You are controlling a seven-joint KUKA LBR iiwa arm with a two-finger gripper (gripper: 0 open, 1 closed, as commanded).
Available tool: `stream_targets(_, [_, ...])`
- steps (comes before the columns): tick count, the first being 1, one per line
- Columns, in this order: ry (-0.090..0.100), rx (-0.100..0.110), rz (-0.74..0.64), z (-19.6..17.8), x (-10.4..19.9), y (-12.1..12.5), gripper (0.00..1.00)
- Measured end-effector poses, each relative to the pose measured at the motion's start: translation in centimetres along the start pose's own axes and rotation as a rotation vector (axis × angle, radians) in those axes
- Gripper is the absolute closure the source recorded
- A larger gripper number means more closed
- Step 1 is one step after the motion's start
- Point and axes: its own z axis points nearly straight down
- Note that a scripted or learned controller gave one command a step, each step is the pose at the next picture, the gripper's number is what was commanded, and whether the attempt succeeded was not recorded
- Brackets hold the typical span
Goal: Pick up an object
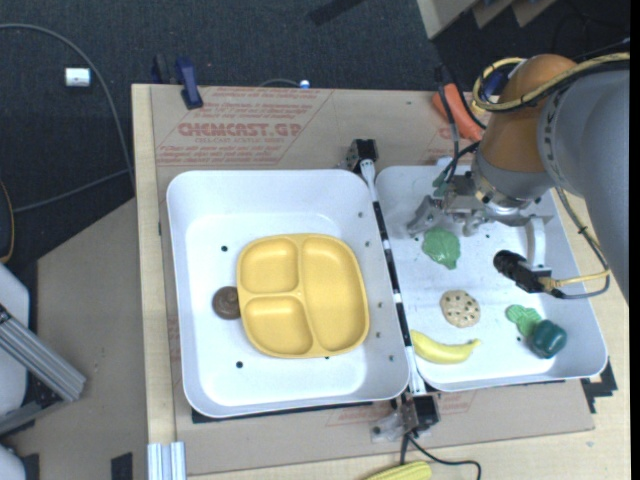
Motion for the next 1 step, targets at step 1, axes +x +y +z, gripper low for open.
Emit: stream_targets(1, [0.000,0.003,0.000,1.04,-0.62,-1.06,0.00])
